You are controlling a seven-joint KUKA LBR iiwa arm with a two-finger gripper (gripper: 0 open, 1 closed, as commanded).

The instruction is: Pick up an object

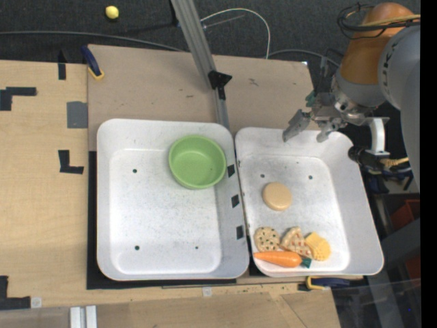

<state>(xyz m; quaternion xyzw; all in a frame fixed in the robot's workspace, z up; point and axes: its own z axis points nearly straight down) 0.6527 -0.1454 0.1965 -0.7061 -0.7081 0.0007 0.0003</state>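
Note:
My gripper (pixel 308 132) hangs over the far edge of the right bin (pixel 355 203), open, with nothing between its two fingers. In that bin a round beige disc (pixel 277 197) lies near the middle, well below and left of the gripper. Along the bin's near edge sit a brown dotted cookie (pixel 266 238), a pretzel-like piece (pixel 293 238), a yellow corn piece (pixel 318 246) and an orange carrot (pixel 278 258). A green bowl (pixel 197 161) rests at the far right of the left bin (pixel 136 203).
A grey metal pole (pixel 198 43) slants from the top down to the gap between the bins. The grey arm with its orange band (pixel 372 39) fills the upper right. A small yellow ball (pixel 112 11) lies on the dark floor at top left.

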